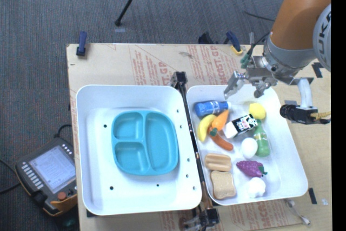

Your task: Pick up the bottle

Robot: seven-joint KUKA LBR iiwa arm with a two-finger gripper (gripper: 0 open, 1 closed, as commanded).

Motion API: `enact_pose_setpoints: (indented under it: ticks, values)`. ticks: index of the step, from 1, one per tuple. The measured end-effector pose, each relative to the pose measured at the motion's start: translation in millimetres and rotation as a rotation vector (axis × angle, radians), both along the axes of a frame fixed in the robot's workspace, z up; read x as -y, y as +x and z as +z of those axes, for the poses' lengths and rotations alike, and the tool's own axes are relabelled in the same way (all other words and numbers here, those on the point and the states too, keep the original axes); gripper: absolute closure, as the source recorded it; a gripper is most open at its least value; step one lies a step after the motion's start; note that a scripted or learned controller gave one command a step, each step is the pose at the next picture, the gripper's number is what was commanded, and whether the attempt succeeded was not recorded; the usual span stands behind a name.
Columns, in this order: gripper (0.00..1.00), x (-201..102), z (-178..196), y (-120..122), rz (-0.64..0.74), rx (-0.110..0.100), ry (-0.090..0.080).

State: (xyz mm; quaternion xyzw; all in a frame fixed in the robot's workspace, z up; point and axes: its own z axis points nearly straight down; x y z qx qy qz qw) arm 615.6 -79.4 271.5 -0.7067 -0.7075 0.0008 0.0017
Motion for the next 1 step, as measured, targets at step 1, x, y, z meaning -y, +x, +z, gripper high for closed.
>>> enact_pose_setpoints:
  ticks: [1]
  values:
    - [1.0, -0.3, 9.7, 0.4, 0.002, -0.001, 0.001]
